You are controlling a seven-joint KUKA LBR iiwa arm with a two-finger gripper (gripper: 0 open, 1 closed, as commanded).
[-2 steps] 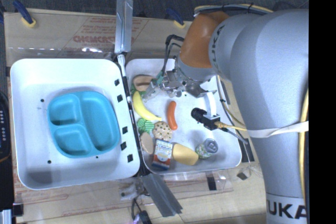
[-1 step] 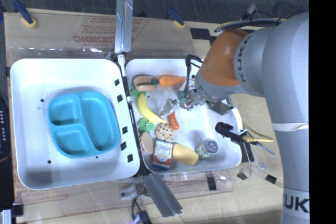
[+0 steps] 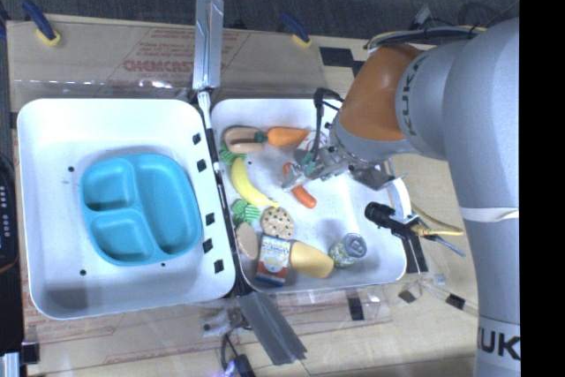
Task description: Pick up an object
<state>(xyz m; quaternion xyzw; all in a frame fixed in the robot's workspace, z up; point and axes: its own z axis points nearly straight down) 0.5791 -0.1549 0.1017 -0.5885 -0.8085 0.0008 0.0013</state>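
My gripper (image 3: 298, 176) hangs low in the middle of the right bin (image 3: 380, 274), at the end of the grey arm with the orange band. Just below its tip lies a small orange carrot (image 3: 305, 197), touching or nearly touching it. A yellow banana (image 3: 244, 181) lies to its left. A larger carrot (image 3: 287, 136) and a bread roll (image 3: 242, 139) lie behind it along the far wall. The view does not show anything held.
Near the right bin's front wall lie a round cookie (image 3: 276, 221), a small carton (image 3: 274, 259), a yellow wedge (image 3: 311, 260), a tin can (image 3: 350, 248) and a green piece (image 3: 248, 210). The left bin (image 3: 44, 137) holds a blue compartment tray (image 3: 141, 207).
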